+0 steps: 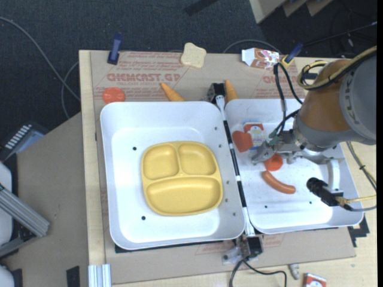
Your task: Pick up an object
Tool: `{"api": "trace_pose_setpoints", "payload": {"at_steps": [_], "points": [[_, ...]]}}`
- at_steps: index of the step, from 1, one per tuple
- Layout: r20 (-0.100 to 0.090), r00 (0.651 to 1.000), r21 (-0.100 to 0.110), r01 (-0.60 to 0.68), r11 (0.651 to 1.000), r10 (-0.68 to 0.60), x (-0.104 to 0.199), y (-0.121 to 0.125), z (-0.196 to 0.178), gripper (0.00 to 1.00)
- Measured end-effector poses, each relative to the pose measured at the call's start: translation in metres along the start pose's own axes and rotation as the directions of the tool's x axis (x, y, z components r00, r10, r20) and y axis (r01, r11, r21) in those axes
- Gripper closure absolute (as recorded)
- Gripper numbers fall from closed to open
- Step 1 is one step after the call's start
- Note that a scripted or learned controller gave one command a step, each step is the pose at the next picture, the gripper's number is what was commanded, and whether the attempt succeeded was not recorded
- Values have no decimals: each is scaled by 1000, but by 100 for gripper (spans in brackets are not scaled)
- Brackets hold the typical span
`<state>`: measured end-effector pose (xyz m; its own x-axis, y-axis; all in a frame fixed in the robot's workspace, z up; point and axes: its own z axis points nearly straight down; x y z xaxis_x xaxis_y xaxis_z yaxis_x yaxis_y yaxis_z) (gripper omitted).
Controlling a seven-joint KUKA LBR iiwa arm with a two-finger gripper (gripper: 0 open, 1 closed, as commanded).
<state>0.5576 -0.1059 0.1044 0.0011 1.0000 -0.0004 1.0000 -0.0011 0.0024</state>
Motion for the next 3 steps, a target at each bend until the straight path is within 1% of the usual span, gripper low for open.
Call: {"api": "trace_pose_setpoints", "payload": {"at_steps": [1, 2, 3], "points": [[-2, 1000, 5, 0, 1000, 0, 7, -21, 20, 0], [-1, 1000, 3, 0, 1000, 0, 7, -20, 10, 100], [-1, 1000, 2, 2, 1000, -2, 88, -25, -80, 100]]}}
